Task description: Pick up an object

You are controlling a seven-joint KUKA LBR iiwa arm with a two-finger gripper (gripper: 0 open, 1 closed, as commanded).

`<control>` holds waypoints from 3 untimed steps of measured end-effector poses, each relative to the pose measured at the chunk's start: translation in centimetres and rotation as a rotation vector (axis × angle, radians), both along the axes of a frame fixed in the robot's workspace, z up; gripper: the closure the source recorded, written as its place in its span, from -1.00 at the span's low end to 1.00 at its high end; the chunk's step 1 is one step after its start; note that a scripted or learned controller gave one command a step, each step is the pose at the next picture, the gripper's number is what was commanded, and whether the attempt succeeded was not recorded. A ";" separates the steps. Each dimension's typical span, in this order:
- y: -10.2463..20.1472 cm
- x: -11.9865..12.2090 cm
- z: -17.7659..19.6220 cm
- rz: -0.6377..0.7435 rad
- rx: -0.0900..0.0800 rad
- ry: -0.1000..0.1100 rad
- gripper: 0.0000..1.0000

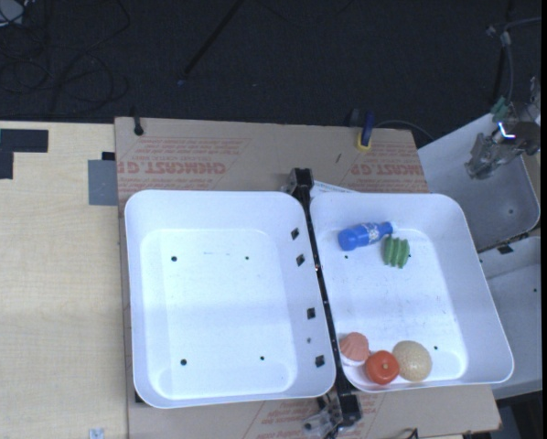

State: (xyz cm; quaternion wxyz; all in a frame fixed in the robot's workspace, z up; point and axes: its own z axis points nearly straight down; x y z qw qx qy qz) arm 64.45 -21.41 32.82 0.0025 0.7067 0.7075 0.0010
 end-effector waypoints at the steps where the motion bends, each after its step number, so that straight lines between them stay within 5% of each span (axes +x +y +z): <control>1: 1.9 0.0 9.3 0.002 0.000 -0.004 1.00; 2: 0.0 -0.7 -2.5 -0.003 0.005 0.018 1.00; 3: 0.0 0.0 4.0 0.000 0.000 0.001 1.00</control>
